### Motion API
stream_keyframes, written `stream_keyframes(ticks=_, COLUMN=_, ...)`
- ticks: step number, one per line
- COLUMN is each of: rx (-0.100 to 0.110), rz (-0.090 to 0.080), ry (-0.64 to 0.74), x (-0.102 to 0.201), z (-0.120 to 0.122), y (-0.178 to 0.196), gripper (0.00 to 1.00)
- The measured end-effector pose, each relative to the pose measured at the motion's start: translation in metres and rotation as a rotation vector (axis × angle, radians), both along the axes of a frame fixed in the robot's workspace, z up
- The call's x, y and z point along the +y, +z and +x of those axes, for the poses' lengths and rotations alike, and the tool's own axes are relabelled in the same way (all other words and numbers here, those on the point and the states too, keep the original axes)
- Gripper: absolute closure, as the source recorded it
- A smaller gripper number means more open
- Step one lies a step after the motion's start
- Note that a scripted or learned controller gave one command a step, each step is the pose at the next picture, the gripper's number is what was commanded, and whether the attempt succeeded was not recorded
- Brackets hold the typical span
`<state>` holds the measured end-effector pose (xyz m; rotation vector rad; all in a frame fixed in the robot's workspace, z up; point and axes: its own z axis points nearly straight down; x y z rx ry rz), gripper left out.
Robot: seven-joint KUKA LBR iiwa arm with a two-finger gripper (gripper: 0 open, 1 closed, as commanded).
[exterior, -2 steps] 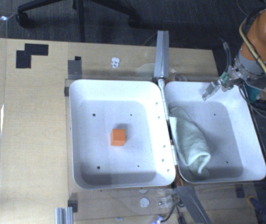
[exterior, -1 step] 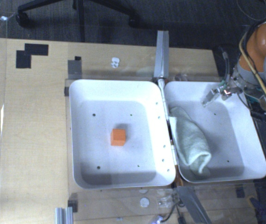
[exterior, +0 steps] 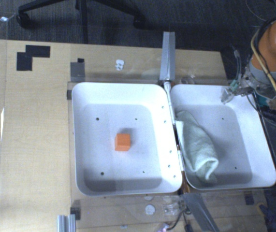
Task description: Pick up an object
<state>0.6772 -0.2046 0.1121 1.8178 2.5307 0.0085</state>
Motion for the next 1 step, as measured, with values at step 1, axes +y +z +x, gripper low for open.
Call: stream_keyframes(ticks=1, rx=0.014, rz=0.012, ry=-0.162, x=0.0371, z=-0.0063, y=0.0998, gripper=1.0)
